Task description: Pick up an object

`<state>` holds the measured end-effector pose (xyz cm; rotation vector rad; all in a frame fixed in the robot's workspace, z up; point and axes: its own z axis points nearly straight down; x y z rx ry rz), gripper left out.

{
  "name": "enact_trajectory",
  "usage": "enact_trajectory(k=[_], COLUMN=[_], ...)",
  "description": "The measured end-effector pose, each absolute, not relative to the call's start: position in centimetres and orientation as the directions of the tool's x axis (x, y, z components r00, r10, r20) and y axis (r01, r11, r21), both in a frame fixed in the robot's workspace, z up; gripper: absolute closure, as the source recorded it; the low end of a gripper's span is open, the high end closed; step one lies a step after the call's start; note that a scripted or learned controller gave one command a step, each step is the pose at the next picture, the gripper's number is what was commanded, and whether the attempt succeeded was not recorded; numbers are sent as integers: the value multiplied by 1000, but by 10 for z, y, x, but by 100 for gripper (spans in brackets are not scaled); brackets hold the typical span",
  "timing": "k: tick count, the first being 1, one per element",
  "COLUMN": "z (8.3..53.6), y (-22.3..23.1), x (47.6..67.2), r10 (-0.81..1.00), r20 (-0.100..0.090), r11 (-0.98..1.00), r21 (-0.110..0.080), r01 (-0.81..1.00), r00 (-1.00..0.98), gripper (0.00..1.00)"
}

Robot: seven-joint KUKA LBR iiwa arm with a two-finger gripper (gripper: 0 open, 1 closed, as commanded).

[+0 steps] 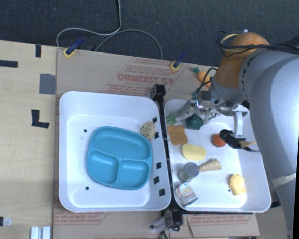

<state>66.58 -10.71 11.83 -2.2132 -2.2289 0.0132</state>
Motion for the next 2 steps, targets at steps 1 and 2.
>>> enact_trajectory(k=[1, 2], z=[132, 97], y=[-108, -125], x=[665, 543], r10=[1000, 1000], r20=[-7, 2], r11=[3, -5], r21=[2, -13], r01=[1000, 1000], r00=[-3, 5], gripper=[100, 100])
